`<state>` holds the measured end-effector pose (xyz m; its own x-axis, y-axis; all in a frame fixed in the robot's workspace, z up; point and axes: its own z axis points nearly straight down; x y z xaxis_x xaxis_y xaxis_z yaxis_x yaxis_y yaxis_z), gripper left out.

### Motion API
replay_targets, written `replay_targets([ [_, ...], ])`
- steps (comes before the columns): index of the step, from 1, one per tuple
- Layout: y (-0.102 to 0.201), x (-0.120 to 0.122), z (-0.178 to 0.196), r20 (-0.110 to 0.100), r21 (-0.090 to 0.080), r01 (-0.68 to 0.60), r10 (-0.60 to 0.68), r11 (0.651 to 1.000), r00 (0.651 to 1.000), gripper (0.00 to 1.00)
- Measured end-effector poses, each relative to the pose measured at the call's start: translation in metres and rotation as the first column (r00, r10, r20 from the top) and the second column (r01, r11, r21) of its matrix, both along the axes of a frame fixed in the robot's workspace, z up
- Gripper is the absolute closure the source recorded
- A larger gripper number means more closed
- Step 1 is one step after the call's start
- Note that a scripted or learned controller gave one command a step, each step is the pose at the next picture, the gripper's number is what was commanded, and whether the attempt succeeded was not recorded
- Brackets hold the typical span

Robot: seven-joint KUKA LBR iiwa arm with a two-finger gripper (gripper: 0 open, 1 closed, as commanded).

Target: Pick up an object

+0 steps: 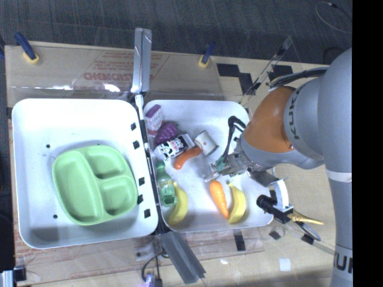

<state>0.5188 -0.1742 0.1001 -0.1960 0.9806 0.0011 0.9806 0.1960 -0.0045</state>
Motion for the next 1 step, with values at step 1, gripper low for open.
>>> replay_targets([
  [1, 0.0771, 0.0354, 0.1212, 0.002, 0.001, 0.068, -0.068, 0.998, 0.998, 1.00],
])
